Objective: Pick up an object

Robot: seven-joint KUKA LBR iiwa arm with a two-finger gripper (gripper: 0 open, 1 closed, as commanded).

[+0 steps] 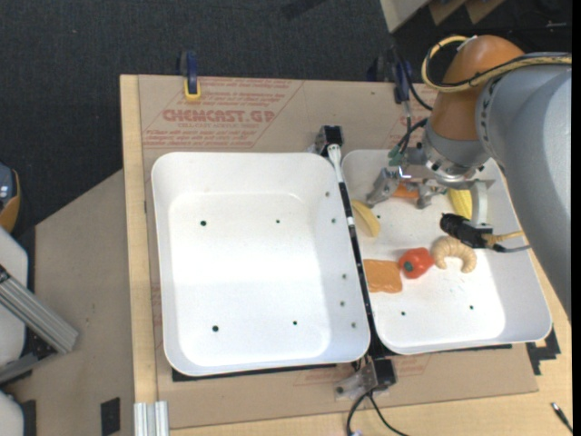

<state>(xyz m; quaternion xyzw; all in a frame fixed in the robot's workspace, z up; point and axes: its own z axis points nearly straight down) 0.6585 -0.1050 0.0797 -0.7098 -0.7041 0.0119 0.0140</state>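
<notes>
My gripper (400, 194) hangs low over the far part of the right bin (508, 321), open, with its two grey fingers (379, 192) spread apart. A small orange bit (409, 187) shows between them, close to the gripper's body; I cannot tell whether it is touched. A pale yellow piece (365, 218) lies just in front of the left finger by the bin's left wall. Nearer the camera lie an orange block (382, 276), a red tomato (417, 262) and a beige croissant (456, 253). A yellow corn-like piece (461, 203) sits to the gripper's right.
The left bin (182, 189) stands beside the right one, their walls meeting along a ridge (354, 252). Both rest on a cardboard sheet (227, 107). The grey arm (536, 134) covers the right bin's far right corner.
</notes>
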